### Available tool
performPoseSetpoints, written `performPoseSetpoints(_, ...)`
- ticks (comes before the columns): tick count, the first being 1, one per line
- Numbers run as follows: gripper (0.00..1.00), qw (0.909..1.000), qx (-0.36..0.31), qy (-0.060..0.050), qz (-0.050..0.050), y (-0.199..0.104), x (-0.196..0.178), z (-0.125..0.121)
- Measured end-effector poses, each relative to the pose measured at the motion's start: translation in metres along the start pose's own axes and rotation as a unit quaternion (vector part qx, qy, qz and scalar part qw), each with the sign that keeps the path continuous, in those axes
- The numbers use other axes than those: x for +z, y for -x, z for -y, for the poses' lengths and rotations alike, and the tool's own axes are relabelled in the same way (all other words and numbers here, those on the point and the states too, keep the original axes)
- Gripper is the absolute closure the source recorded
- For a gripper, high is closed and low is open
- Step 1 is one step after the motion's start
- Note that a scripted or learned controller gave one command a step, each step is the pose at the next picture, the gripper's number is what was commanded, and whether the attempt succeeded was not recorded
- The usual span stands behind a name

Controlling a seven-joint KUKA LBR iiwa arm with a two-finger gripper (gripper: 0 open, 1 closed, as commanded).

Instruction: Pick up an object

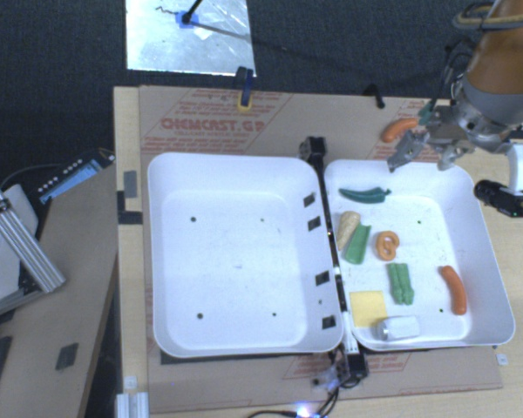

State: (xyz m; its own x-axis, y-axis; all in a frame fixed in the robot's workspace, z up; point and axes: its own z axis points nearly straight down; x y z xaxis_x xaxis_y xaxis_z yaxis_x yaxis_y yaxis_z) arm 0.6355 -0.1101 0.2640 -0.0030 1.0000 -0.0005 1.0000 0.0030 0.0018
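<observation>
My gripper (423, 151) hangs over the far rim of the right bin (488, 259). An orange sausage-shaped piece (399, 131) shows just left of the gripper, touching or very close to it; I cannot tell whether it is held or lies on the cardboard behind the bin. In the right bin lie a dark green pepper (364, 195), a beige piece (347, 225), a green piece (357, 245), an orange ring (387, 246), a green bean pod (400, 283), an orange sausage (454, 289), a yellow block (368, 306) and a white cylinder (399, 327).
The left bin (170, 233) stands beside the right one, joined by a black hinge strip (329, 242). Both rest on a cardboard sheet (209, 120). A shiny square plate (187, 24) lies behind the bench.
</observation>
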Motion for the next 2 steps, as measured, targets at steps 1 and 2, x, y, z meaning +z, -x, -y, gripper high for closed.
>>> performPoseSetpoints(1,0.00,1.0000,-0.004,0.001,-0.001,-0.063,0.019,-0.035)
performPoseSetpoints(2,1.00,1.0000,-0.002,0.002,0.000,-0.059,0.007,-0.035)
